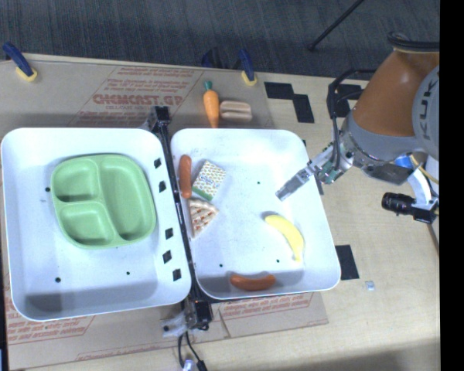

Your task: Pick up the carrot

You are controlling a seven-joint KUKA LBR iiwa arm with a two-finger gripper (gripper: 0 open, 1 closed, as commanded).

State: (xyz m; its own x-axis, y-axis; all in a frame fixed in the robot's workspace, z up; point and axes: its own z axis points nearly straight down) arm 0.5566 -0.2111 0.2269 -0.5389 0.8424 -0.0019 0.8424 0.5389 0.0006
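Two white bins side by side, arm at right.
Left bin (23,230) holds a green tray (103,199); right bin (247,141) holds a banana (286,236), two sausages and a waffle. Gripper (291,185) hangs over the right bin's right side, nothing visibly in it; finger spread cannot be told. Carrot (210,107) lies outside, just behind the right bin, beside a bun (235,111).

Grey arm (387,134), orange band
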